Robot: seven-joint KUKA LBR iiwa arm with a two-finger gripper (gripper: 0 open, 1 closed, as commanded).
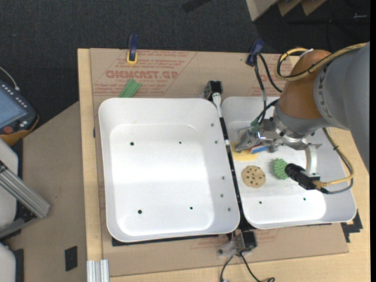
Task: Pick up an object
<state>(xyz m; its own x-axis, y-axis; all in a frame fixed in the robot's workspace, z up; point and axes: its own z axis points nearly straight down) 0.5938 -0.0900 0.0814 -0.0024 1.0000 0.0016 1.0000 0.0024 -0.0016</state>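
Grey and orange at the right: arm [329, 81] stretched in over the right bin [294, 211], wrist bent down toward that bin's left half. Low over the bin floor, close to the wall shared with the left bin [164, 175] and pointing left, the gripper [249, 140]. Open or closed, and whether anything is gripped: cannot tell from this slant, with the metal parts bunched and overlapping.

Directly beneath the gripper and showing on its near side, a yellow piece [247, 155], flat on the white floor and partly covered. Touching the gripper or only lying under it: not clear. Just near of that, a round tan biscuit [253, 176] with dark specks, lying flat, parted from the yellow piece by a narrow strip of white. To the right of the biscuit, just beside it, a green knobbly lump [278, 168]. All three in the left half of the right bin, about midway between its far and near walls.

Under both bins, a brown cardboard sheet [176, 69] printed in red. On it, a green strip [130, 89] just beyond the left bin's far left corner. At the sheet's far edge, a blue clamp [133, 43].
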